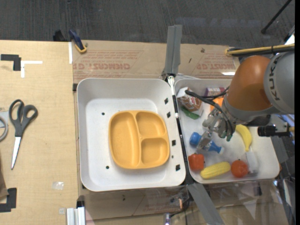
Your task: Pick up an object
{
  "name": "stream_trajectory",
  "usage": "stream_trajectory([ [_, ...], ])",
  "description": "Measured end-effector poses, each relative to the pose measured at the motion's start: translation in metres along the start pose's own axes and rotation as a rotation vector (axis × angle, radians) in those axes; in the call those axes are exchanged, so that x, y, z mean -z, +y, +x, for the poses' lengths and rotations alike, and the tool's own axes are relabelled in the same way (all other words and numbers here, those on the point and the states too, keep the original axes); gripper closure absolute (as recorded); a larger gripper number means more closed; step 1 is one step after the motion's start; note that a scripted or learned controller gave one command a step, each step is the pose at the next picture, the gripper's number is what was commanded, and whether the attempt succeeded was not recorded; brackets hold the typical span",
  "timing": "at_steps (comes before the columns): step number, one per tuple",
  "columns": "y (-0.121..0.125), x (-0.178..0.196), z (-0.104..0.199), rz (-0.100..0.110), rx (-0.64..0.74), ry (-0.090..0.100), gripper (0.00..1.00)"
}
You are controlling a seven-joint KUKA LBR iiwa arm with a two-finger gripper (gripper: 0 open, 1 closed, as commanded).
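Cardboard covers the bench, with scissors lying far left and two white bins side by side. Left bin holds only a yellow divided plate, laid flat in its middle. Right bin holds the pickable clutter: a blue toy, a banana, corn and two red fruits along the near wall. Arm reaches in from the right, gripper lowered just over the blue toy, seemingly aiming for it. Whether its fingers are spread or closed I cannot tell; nothing is visibly held
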State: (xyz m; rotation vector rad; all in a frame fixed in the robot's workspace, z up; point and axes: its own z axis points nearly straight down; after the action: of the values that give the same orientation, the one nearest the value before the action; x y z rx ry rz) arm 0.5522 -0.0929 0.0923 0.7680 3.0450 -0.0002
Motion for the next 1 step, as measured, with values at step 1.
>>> stream_trajectory([
  [1, 0.0162, 0.0014, -0.0769, -0.001, -0.186, -0.004, 0.0],
])
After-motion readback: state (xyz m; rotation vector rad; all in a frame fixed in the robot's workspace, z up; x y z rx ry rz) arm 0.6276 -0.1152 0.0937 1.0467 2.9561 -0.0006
